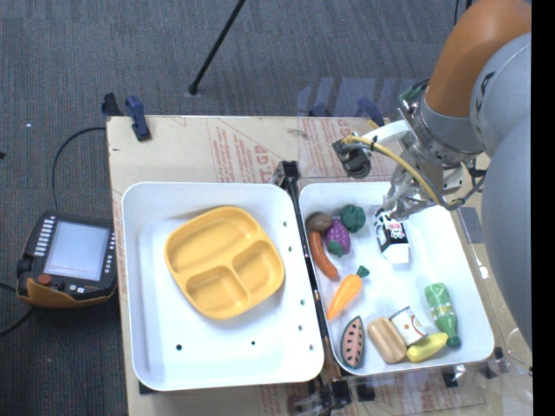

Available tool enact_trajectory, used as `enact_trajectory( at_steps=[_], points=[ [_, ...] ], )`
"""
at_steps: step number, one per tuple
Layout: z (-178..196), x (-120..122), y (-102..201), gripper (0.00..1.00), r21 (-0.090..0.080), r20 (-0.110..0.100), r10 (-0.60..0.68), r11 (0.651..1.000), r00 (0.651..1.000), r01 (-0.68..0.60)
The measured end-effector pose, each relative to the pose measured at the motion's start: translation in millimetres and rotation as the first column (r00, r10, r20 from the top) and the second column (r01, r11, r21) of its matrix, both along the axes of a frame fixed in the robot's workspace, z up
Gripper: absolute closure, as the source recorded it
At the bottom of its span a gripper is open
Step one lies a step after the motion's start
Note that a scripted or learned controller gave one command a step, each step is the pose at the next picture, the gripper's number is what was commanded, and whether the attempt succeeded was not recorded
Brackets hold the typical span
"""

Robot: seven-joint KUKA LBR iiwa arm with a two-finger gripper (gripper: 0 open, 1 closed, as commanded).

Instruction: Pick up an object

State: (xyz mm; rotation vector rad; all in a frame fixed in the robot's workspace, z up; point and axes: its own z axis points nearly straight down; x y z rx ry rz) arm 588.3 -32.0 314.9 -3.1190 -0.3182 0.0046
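Camera view: plywood bench [217, 141], two white bins [139, 232], dark carpet [78, 50].

Two white bins [139, 232] (side by side), one yellow tray [224, 261], ten toy foods [344, 293].

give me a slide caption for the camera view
Claw above a small milk carton in the right bin; yellow plate in the left bin.

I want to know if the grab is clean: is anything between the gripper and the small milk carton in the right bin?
Nothing visible is. The gripper sits right above the milk carton, with bare bin floor around it. The nearest neighbour, the purple toy, lies apart on its left.
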Motion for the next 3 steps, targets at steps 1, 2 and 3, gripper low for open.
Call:
enact_trajectory(
  at_steps=[1, 2, 3],
  points=[
    [-62.5, -92.3, -47.1, 1.00, -0.002, -0.012, 0.042, 0.999, 0.999, -0.042],
    [-54.8, -65.9, -146.9, 1.00, -0.005, -0.004, 0.166, 0.986, 0.986, -0.166],
    [-68.5, 3.1, -134.8, 1.00, 0.000, -0.002, 0.179, 0.984, 0.984, -0.179]
  ],
)
